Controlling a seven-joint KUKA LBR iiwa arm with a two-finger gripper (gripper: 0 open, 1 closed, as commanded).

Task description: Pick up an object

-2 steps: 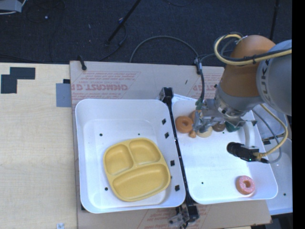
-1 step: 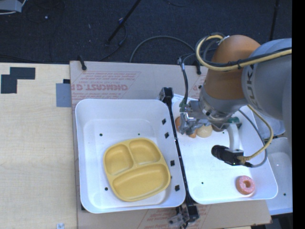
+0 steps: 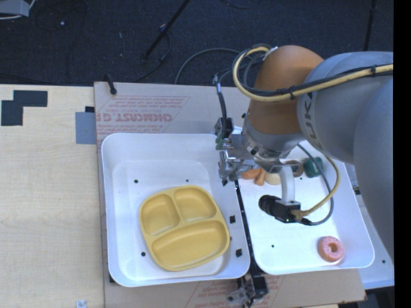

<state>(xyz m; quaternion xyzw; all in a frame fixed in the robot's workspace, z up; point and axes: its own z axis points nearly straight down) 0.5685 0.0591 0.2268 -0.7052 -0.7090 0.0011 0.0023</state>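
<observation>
My gripper hangs low over the ridge between the two bins, at the upper left corner of the right bin. Just to its right lies a small orange object, partly under the wrist, with a pale beige piece beside it. A teal object peeks out from behind the arm further right. A pink frosted donut lies alone in the right bin's near right corner. The grey arm and its orange band hide the back of that bin.
A yellow divided plate lies in the left bin, toward its near right side. A black cable plug with a yellow cable hangs from the wrist over the right bin. Cardboard lies beneath both bins.
</observation>
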